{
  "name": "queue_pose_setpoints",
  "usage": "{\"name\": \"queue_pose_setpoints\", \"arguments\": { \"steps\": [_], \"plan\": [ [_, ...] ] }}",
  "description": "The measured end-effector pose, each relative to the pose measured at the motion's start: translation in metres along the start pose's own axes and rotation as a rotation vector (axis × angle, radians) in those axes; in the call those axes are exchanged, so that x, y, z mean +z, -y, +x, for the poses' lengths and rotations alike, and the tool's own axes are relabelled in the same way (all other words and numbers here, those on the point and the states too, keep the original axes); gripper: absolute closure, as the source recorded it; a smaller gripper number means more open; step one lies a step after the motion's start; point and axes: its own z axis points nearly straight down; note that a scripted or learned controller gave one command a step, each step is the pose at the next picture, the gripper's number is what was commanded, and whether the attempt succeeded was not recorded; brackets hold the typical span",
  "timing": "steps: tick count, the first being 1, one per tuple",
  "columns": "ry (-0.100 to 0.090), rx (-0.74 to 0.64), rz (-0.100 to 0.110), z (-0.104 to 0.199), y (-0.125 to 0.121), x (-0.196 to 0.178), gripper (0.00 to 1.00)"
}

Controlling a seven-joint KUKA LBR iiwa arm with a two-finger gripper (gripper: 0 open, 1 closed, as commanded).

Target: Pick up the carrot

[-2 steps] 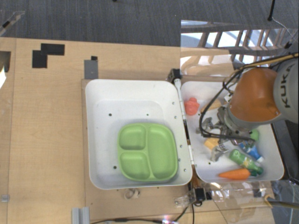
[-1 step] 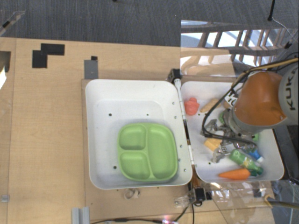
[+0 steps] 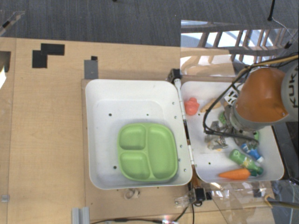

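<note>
Grey arm [image 3: 261,97] hangs above carrot [image 3: 235,174].

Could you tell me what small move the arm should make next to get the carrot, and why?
Probably shift the gripper toward the near edge of the right bin, until it hangs over the carrot. The carrot lies flat by that edge, beside a green bottle, while the gripper sits farther in, over the bin's middle.

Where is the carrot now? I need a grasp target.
The carrot lies along the right bin's near edge, beside the green bottle.
</note>
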Motion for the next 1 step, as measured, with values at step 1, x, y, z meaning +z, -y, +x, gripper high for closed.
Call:
{"name": "queue_pose_setpoints", "arguments": {
  "steps": [1],
  "plan": [
    [-0.001,0.0,0.0,0.0003,-0.0002,0.0005,0.0]
  ]
}}
